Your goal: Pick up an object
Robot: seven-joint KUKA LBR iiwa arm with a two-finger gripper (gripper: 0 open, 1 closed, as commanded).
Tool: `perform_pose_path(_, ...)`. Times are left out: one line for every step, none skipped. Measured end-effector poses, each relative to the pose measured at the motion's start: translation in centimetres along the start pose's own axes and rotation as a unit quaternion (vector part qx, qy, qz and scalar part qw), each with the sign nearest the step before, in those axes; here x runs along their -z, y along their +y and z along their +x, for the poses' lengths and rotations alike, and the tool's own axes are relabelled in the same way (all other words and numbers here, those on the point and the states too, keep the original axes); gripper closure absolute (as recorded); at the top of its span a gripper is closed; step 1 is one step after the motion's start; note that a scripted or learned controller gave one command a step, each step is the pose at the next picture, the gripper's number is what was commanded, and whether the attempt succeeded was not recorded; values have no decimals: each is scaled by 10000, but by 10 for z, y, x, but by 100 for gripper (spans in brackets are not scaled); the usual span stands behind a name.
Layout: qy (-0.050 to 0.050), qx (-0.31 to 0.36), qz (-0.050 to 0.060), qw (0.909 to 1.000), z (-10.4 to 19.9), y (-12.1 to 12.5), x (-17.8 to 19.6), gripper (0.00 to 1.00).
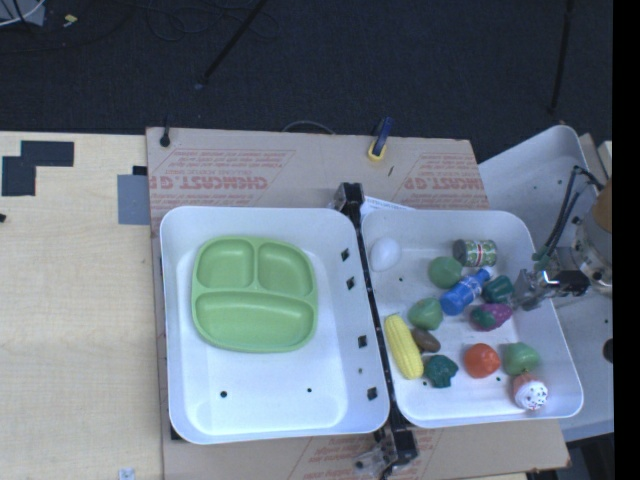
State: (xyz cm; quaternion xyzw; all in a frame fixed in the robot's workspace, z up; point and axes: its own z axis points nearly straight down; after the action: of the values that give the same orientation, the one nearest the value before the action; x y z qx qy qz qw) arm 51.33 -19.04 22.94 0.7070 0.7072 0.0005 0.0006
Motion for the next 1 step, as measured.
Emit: perform_pose_path(10, 18, 16, 10000, 48, 25, -11, 100)
